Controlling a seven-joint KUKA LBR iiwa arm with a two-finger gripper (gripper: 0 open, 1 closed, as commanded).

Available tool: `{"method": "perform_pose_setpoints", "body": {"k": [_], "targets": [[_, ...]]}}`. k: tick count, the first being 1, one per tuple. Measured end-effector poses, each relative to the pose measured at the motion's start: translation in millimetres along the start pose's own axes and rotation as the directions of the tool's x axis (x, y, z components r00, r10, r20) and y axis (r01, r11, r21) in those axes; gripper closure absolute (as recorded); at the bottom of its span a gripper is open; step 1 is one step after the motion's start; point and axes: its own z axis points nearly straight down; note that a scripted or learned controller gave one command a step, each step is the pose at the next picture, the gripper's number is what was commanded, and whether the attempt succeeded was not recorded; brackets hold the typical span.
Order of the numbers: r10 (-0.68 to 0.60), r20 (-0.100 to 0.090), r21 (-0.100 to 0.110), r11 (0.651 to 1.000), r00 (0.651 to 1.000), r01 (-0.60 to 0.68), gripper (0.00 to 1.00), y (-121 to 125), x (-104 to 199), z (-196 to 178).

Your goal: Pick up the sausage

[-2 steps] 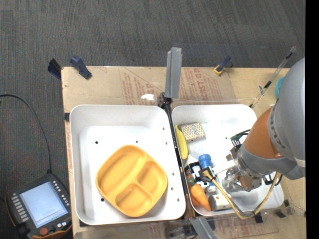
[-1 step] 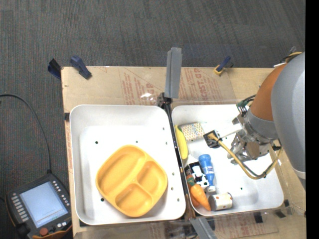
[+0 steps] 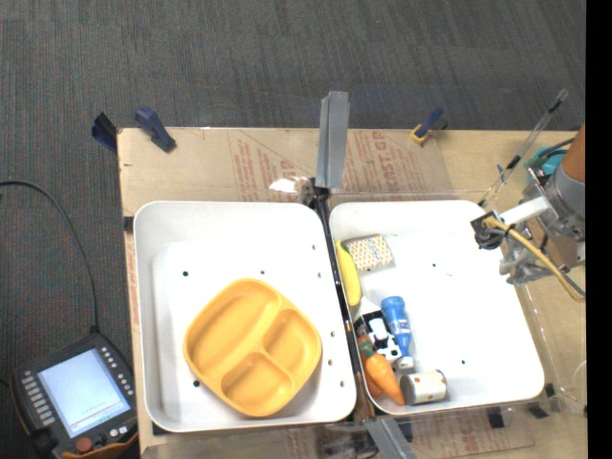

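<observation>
Sausage: not confidently identifiable; perhaps among the clutter by the right bin (image 3: 497,352) left wall, near the carrot (image 3: 383,377) and blue bottle (image 3: 396,324). End effector (image 3: 521,256) over that bin's right edge, finger state unreadable, carrying nothing visible; pick not yet begun.

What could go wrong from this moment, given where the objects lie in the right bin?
1. The carrot, blue bottle, small can and banana crowd the right bin's left wall, so a descent there may hit a neighbour or the wall.
2. I cannot pick out a sausage for certain; the wrong item may get grabbed.
3. The hand sits at the bin's right edge, far from the cluster.
</observation>
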Motion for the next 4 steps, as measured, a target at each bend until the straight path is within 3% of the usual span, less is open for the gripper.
{"method": "perform_pose_setpoints", "body": {"k": [1,2,3,4], "targets": [[0.025,0.002,0.002,1.0,1.0,-0.025,1.0,0,-50,37],[0.025,0.002,0.004,1.0,1.0,-0.025,1.0,-50,-63,153],[-0.017,-0.001,0.0,1.0,1.0,0.017,1.0,-39,-17,81],[0.025,0.003,0.002,1.0,1.0,-0.025,1.0,-81,-35,107]]}}
